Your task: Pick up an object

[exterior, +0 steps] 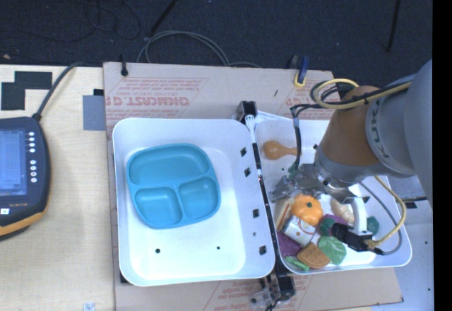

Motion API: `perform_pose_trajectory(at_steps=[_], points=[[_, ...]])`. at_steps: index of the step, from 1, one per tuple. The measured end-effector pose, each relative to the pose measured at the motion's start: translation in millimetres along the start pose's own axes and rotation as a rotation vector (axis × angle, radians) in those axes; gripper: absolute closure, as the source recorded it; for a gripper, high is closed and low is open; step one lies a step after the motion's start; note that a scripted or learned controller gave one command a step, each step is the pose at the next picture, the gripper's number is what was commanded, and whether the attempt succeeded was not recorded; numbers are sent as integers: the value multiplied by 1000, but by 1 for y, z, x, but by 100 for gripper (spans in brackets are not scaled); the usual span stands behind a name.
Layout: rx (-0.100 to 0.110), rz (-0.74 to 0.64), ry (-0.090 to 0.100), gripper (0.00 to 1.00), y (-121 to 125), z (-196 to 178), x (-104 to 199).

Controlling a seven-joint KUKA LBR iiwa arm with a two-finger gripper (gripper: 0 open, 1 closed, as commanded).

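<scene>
My gripper (288,186) reaches down into the right bin (397,254), near that bin's left wall. Just below and to the right of it lies an orange pumpkin-shaped toy (307,208). A white can with a red label (299,231) lies under the pumpkin. A green piece (332,248) and a brown waffle-like piece (313,257) rest at the bin's front. A wooden spoon (278,150) lies at the back of the bin, above the gripper. The wrist hides the middle of the bin.
The left bin (141,260) holds a blue divided tray (173,184) in its left half. A black divider (258,189) runs between the two bins. A teach pendant (18,168) sits on the bench at the far left.
</scene>
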State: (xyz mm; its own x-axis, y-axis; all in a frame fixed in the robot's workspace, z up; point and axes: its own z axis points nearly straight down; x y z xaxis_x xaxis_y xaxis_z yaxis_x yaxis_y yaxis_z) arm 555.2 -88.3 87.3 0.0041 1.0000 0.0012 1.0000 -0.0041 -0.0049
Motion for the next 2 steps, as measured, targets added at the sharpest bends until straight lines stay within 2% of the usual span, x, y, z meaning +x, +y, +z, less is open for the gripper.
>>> perform_pose_trajectory(at_steps=[1,2], points=[[-1,-2,0,0,-34,0,-3],[-5,-3,0,0,-55,0,-9]])
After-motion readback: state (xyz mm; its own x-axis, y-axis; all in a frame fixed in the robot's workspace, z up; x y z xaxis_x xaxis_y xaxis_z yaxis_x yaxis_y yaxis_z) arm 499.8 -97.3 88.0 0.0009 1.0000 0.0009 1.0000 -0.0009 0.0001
